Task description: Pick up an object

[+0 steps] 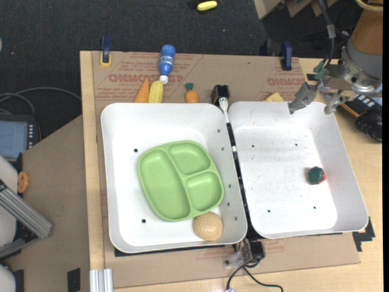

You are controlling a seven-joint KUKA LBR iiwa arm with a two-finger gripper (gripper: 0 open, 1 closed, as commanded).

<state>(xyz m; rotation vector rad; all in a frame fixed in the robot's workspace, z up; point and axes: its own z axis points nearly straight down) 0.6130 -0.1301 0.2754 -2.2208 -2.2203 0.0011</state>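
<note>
While the end effector (314, 100) hangs over the far right corner of the right-hand shallow white bin (285, 218), its two fingers stand apart with nothing between them.

Right bin: one small dark green round object (315, 175), near the right wall, well apart from the end effector. Left-hand shallow white bin (118, 132): one light green plastic divided plate (180, 180); one tan ball (208, 225) touching the plate's near edge. Worktop (134, 78) behind the bins: assorted small toy foods.

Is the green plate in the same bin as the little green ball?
No, the green plate lies in the left bin, the little green ball in the right bin.
</note>
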